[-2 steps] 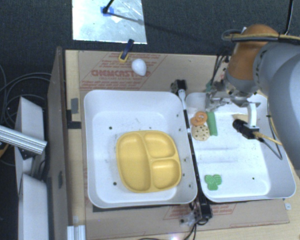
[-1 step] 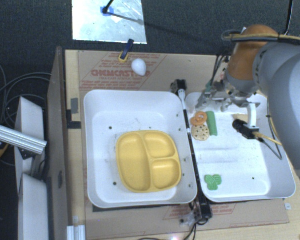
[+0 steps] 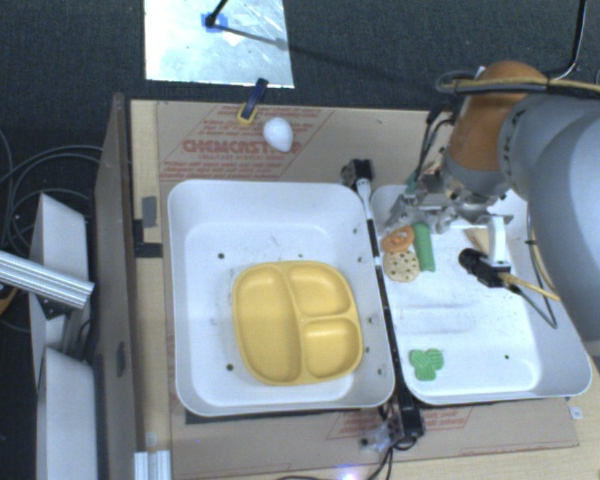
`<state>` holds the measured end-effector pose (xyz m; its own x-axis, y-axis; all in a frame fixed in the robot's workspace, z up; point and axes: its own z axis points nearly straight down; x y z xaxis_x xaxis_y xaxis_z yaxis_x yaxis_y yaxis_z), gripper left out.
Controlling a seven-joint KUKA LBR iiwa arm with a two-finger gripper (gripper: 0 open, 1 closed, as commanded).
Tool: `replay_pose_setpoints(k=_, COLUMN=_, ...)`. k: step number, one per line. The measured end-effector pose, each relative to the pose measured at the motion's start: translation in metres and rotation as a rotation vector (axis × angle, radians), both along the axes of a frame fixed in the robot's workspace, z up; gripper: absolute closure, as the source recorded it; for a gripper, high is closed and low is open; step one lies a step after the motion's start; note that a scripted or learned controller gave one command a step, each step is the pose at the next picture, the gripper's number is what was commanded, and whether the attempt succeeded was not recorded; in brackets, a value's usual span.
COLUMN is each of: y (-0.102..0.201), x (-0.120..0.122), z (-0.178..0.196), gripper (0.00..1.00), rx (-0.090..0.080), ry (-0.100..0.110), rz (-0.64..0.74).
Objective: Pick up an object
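Because a yellow tray (image 3: pixel 298 323) covers the middle of the left bin (image 3: pixel 183 288), that part of the floor is hidden. Behind the bin, a white ball (image 3: pixel 277 133) rests on cardboard (image 3: pixel 310 133). Near the left wall of the right bin (image 3: pixel 480 348), an orange disc (image 3: pixel 398 240) touches a tan perforated piece (image 3: pixel 402 264). A green stick (image 3: pixel 424 250) lies just beside both. A green lump (image 3: pixel 426 363) sits apart, toward the front. The gripper (image 3: pixel 428 213) hangs over the stick's far end. Its body masks the contact, so open, closed or gripping cannot be told. The arm (image 3: pixel 560 188) conceals the bin's right rear corner.
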<state>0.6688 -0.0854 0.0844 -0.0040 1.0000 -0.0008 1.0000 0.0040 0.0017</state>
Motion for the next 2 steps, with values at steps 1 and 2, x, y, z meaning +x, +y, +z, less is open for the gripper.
replay_pose_setpoints(k=1, y=-0.0083, x=-0.0094, z=0.0003, gripper=0.0, rx=0.0, ry=0.001, rz=-0.003)
replay_pose_setpoints(k=2, y=0.0006, x=-0.0095, z=0.0003, gripper=0.0, rx=0.001, ry=0.001, rz=0.0)
